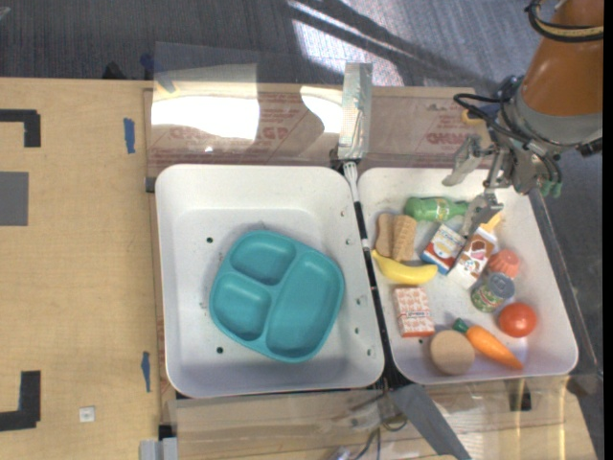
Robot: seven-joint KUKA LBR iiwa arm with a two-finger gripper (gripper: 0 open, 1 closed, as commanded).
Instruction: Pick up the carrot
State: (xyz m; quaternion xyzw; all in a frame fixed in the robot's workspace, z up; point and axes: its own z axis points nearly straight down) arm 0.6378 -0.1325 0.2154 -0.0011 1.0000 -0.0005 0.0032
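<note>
Two shallow white bins sit side by side on the tan worktop (77,257): the left bin (182,209) carries a teal plastic divided plate (278,295), and the right bin (556,343) is crowded with toy food. Above the right bin's far edge hangs the grey arm with its orange band (565,65), and its claw (488,185) hovers over the far end, near a green bottle-shaped item (431,207); whether the claw is spread or clenched cannot be told, and nothing visibly sits in it. The orange plastic carrot with a green top (488,345) lies at the near end of that bin, well apart from the claw, slanting from upper left to lower right. It is hemmed in, a tan round bun (452,353) touching its green end and a red tomato (517,319) just beside it. A good approach would probably travel to the near end, turn the grip across the carrot's length, and descend on the orange middle to avoid nudging either neighbour.
</note>
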